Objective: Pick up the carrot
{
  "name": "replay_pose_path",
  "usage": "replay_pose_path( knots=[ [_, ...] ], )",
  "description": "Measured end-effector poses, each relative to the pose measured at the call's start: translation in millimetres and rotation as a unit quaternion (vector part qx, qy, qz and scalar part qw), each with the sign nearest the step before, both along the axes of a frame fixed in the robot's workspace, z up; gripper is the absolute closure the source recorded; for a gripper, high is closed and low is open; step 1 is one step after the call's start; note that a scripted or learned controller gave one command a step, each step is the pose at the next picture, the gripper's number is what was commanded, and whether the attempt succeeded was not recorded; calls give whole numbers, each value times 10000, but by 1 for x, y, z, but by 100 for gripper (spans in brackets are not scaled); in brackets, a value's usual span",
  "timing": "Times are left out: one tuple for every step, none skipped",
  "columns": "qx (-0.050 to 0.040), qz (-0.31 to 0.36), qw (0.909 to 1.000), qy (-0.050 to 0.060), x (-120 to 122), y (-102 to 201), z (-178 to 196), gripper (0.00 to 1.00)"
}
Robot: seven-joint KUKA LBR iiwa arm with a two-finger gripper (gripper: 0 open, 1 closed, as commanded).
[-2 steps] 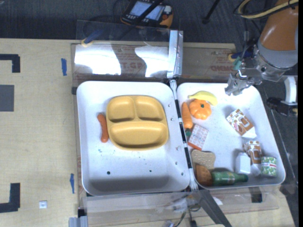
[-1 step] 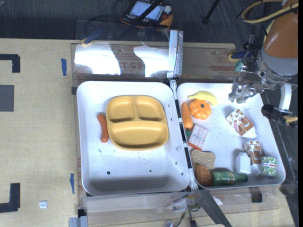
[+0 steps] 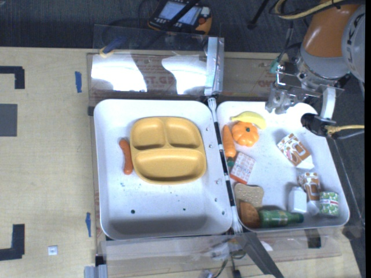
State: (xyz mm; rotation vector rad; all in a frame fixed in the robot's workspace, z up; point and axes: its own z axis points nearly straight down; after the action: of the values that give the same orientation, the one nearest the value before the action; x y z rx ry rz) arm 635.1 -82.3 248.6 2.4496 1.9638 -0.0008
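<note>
The long orange carrot [image 3: 229, 142] lies in the right white bin [image 3: 324, 167], pressed along that bin's left wall near its far left corner. A small orange pumpkin with a green stem [image 3: 246, 134] touches it on the right, and a yellow banana [image 3: 249, 119] sits just behind the pumpkin. Just in front of the carrot's near end lies a flat white printed packet [image 3: 242, 167], then a slice of brown bread [image 3: 249, 193], a brown rounded item [image 3: 249, 214] and a green bottle lying on its side [image 3: 280, 217] along the near edge. Small printed snack packets [image 3: 294, 149] and cartons [image 3: 313, 185] crowd the right side; the middle of this bin is bare.

The gripper [image 3: 284, 104] hangs over the far edge of the right bin, right of the banana and well apart from the carrot; whether it is open or closed cannot be told, and nothing is seen in it.

In the left white bin [image 3: 110, 155] a yellow three-compartment plastic tray [image 3: 168, 149] fills the middle, with an orange-red sausage [image 3: 126, 156] just beside its left edge. The near part of that bin is bare.
</note>
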Motion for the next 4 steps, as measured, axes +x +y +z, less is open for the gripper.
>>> replay_pose_path(
  knots=[
    [-1, 105, 9999, -1, 24, 28, -10, 100],
    [-13, 126, 9999, -9, 25, 30, 0, 100],
    [-24, 145, 9999, -16, 26, 31, 9, 100],
    [-36, 160, 9999, -24, 27, 32, 19, 100]
  ],
)
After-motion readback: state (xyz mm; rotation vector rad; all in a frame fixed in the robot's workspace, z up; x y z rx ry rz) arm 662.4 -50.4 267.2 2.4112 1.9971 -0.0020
